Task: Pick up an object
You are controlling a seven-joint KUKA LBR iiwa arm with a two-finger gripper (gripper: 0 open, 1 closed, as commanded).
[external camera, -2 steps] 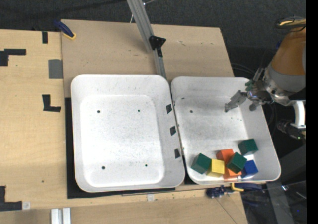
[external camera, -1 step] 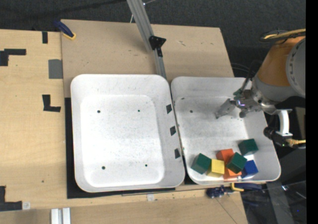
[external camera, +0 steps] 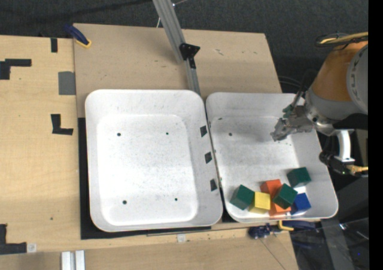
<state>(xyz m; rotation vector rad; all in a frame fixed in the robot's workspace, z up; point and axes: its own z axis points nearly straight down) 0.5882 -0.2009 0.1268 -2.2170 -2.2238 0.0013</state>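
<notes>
Arm: one grey arm (external camera: 344, 83) with an orange band is seen reaching in from the right, over the right bin.
Gripper: one gripper (external camera: 280, 133) is seen low over the upper part of the right bin's floor; nothing is seen between its fingers.
Finger state: whether the tips are apart or together cannot be told, since they are small and blurred.
Bins: two white bins are counted, the left bin (external camera: 96, 143) well to the left of the fingers and the right bin (external camera: 239, 107) beneath them.
Blocks: a cluster is gathered in the right bin's near corner, below the fingers and well apart from them.
Green blocks: three are counted, one (external camera: 242, 196) at the cluster's left, one (external camera: 286, 194) in its middle, one (external camera: 298, 175) at its upper right.
Yellow block: one (external camera: 261, 202), just beside the left green block.
Orange blocks: one (external camera: 271, 186) clearly seen; an orange patch lower down may be a second.
Blue block: one (external camera: 301, 202), at the cluster's right edge.
Pole: one metal pole (external camera: 170, 17) is seen slanting above the bins.
</notes>
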